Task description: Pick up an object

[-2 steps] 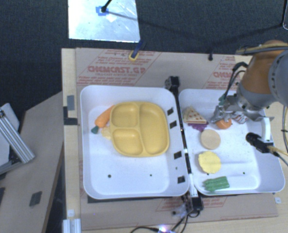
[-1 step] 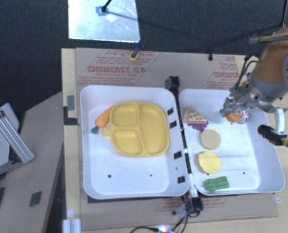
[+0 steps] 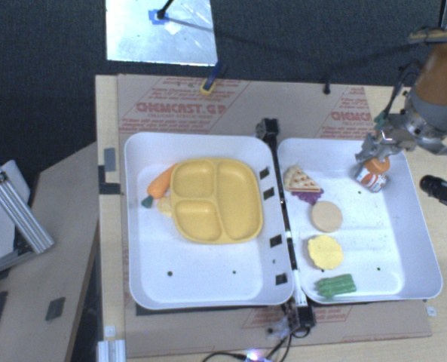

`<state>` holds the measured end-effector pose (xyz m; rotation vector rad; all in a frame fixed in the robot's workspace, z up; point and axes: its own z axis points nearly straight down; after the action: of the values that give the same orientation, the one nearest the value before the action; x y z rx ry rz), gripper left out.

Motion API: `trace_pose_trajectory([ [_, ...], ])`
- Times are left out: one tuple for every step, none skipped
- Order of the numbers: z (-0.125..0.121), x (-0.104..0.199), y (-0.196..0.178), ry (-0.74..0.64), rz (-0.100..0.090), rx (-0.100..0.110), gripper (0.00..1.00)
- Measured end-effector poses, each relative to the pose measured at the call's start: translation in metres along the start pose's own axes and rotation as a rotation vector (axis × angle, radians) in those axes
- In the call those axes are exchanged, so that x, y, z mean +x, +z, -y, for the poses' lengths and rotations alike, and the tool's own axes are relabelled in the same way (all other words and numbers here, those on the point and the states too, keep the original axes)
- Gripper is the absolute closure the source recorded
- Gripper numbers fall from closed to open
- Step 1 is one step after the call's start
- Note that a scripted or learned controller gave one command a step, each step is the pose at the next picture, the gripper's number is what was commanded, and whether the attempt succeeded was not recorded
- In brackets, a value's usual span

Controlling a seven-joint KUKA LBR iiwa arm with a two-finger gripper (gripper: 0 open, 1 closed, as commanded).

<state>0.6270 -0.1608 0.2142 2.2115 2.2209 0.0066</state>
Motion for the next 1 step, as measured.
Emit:
trace_pose_trajectory([
  [-0.0012,0.0002,-0.0112,0.0,-0.002,0.004,1.0],
])
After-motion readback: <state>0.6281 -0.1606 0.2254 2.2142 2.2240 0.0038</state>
